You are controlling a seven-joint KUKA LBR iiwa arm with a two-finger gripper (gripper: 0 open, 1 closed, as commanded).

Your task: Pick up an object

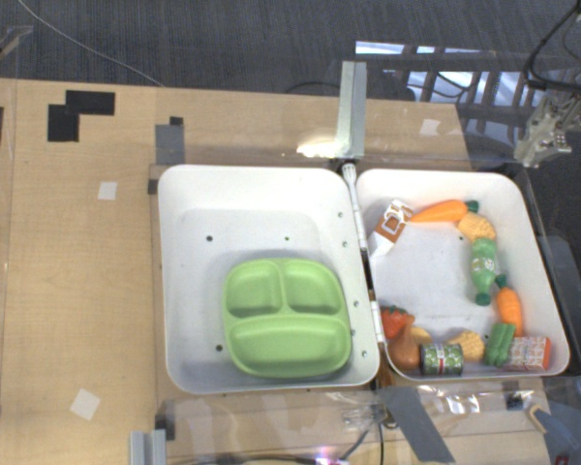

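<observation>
Gripper [552, 134] parked upper right of frame, off right bin [421, 260], over nothing; jaws' state impossible to tell. Toys crowd bin's right and lower walls: carrot [436, 211], green bottle [483, 269], can [442, 358]. Risk: jaws fouling wall or neighbours, closing empty.

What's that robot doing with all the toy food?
Nothing is being held yet. The pincer sits up beyond the far right corner of the right bin, away from the toys. Toy food, like a carrot and a green bottle, lines that bin's edges. A green divided plate lies in the left bin.
</observation>
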